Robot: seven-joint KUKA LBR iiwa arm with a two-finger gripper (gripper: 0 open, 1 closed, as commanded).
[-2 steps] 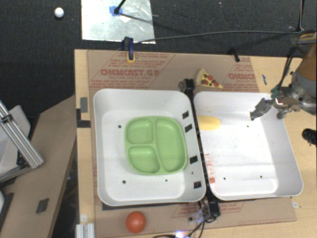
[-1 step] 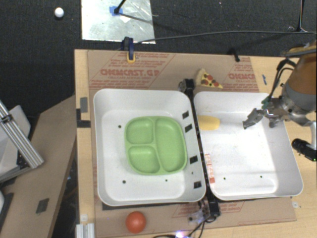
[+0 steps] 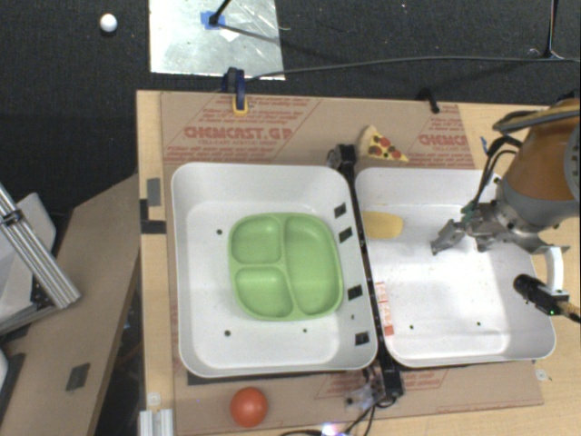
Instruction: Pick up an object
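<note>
- Two white bins side by side on a brown bench (image 3: 272,125): left bin (image 3: 195,243), right bin (image 3: 454,316).
- Green tray (image 3: 284,266) with three compartments, lying flat in the middle of the left bin.
- Pale yellow piece (image 3: 383,225) flat on the floor of the right bin, near its upper left corner, just beside the divide between bins.
- Gripper (image 3: 447,241) low over the right bin, right of the yellow piece and apart from it; nothing seen between the fingers; how wide they stand cannot be told.
- Grey arm (image 3: 536,189) with orange band entering from the right.
- Pizza slice toy (image 3: 381,145) on the bench behind the bins, outside both.
- Red ball (image 3: 248,406) on the bench in front of the left bin.
- Small white ball (image 3: 109,23) on the dark floor, far upper left.
</note>
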